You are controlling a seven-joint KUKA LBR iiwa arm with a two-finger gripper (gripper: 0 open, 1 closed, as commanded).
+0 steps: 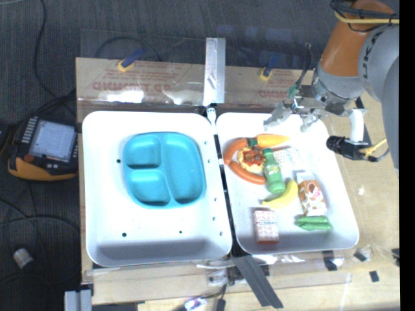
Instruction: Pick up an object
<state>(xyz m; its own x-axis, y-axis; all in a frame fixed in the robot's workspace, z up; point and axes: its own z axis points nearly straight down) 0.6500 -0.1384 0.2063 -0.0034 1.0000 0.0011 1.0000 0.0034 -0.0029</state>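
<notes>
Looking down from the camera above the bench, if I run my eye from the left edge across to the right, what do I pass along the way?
Handheld control unit with a screen → blue divided plate in the left bin → slice of toy pizza in the right bin → green bottle → small carton → the arm's orange band.

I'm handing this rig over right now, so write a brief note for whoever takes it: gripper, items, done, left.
Gripper: open, holding nothing, at the back edge of the right bin.
Items: all in the right bin, among them the orange carrot, green bottle, yellow banana, green pea pod.
Left bin: holds a blue sectioned tray.
Done: nothing picked yet.
Left: pick up one object.
</notes>
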